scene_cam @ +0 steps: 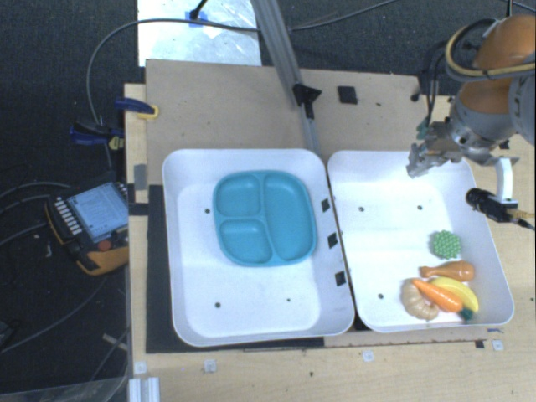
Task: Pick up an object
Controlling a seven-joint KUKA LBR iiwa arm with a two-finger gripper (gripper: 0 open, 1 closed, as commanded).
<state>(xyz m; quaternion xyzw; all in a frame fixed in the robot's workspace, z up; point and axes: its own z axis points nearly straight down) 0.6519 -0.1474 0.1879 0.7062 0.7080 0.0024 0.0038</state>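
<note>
Small toy foods are piled in the near right corner of the right bin [377, 249]: a green bumpy ball [445, 244], a brown drumstick [450, 270], an orange carrot [437, 294] lying over a yellow banana [459, 292], and a tan pastry [416, 301]. My gripper [418, 164] hangs over the far right part of that bin, well behind the pile, with nothing seen between its fingers. The arm's orange band [502, 44] sits above it at the view's right.
A blue divided plate [264, 217] lies in the left bin [243, 300]. A slanted metal pole [280, 44] crosses the bench behind the bins. Cables, clamps and a handheld pendant [90, 220] lie off the bench to the left.
</note>
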